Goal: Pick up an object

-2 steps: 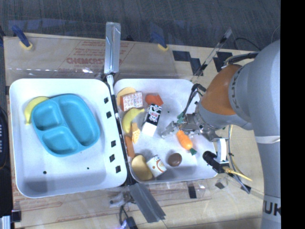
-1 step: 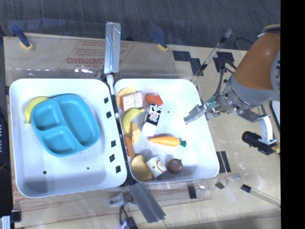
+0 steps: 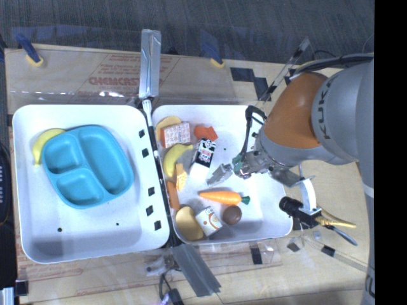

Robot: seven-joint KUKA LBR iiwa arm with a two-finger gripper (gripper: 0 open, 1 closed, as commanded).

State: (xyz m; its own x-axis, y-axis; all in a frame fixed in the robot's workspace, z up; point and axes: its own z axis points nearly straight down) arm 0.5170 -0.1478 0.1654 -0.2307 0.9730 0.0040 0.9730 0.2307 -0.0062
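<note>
The right bin [image 3: 275, 229] holds several toy foods. An orange carrot [image 3: 220, 197] lies across its middle, with a banana [image 3: 173, 159] to the left, a small black-and-white carton [image 3: 204, 152] above it, a brown ball [image 3: 231, 215] and a small milk carton [image 3: 209, 220] below. My gripper [image 3: 222, 173] hangs low over the bin's middle, just above the carrot and right of the black-and-white carton. The two metal fingers stand apart with nothing between them. The grey arm with its orange band [image 3: 296, 116] comes in from the right.
The left bin [image 3: 38, 240] holds a blue divided tray [image 3: 89, 164] with a yellow banana [image 3: 43, 142] tucked behind its left edge. A red-patterned box [image 3: 176, 134], an orange piece [image 3: 205, 132] and a tan round item [image 3: 186, 222] crowd the right bin's left side.
</note>
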